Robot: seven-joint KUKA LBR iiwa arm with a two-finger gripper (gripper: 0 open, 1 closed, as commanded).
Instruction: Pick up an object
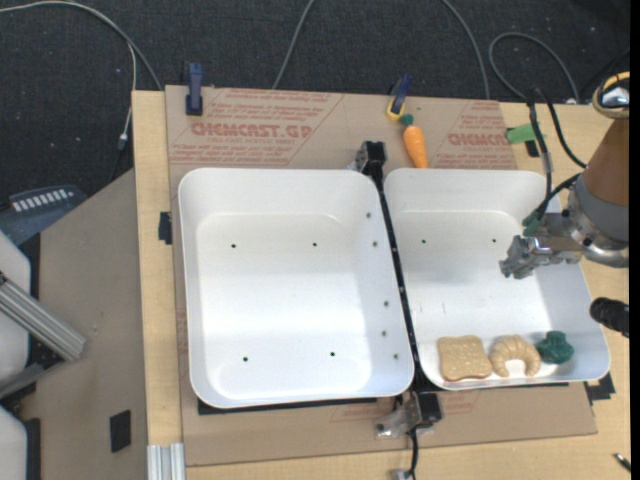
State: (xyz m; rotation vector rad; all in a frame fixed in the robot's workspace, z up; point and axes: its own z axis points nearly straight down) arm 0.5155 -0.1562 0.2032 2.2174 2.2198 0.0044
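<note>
Along the near edge of the right bin [470, 193] lie three small objects in a row: a tan toast slice [463, 358], a pale croissant [514, 356] and a dark green piece [555, 348]. My gripper [519, 259] hangs over the right part of that bin, well behind the row and apart from all three. Nothing shows between its fingers. An orange carrot [415, 145] lies on the cardboard behind the bins, outside both.
The left bin [200, 268] stands beside the right one, with a black strip between them. Blue and yellow clamps [194, 87] hold the cardboard at the back. Cables run across the dark floor behind the bench. The arm [610, 183] enters from the right.
</note>
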